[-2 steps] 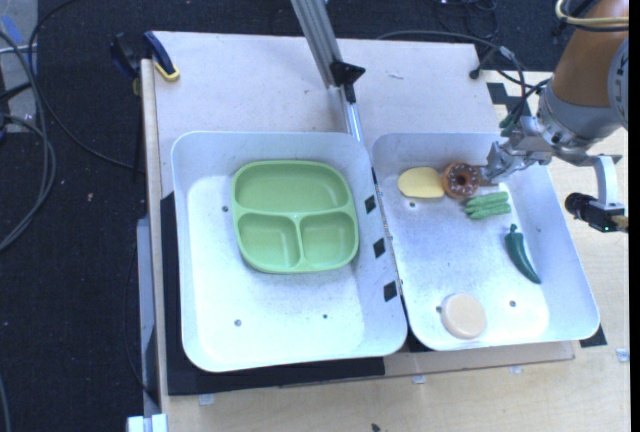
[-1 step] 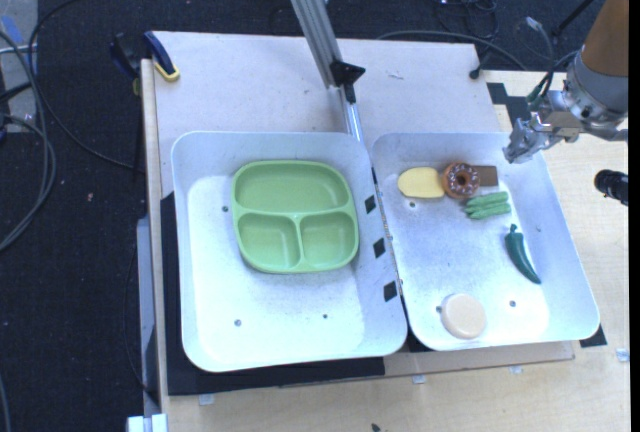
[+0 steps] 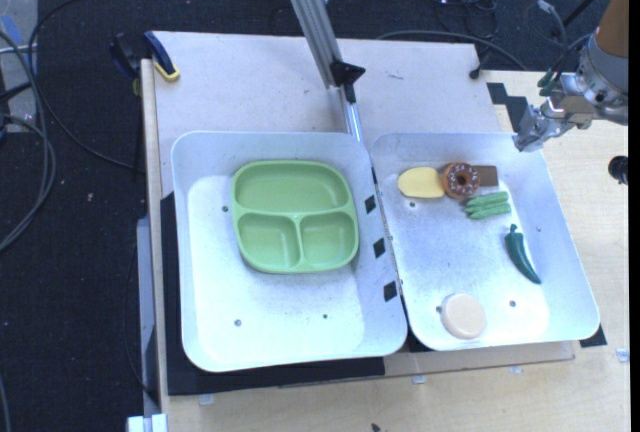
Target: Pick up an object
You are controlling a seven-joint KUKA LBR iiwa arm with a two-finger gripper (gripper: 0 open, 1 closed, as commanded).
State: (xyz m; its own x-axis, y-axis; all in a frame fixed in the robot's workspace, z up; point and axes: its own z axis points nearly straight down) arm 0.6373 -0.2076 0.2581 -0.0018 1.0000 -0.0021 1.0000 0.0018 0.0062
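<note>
My gripper (image 3: 530, 135) hangs by the right bin's (image 3: 560, 220) far rim with nothing visibly held, its opening unreadable from here, so I'd take the pepper (image 3: 522, 254) lying near the right wall, likely light and slick, across its middle.

Open floor fills the right bin's (image 3: 560, 230) middle, ringed by doughnut (image 3: 461, 179), pepper (image 3: 521, 254) and round disc (image 3: 464, 315).
</note>
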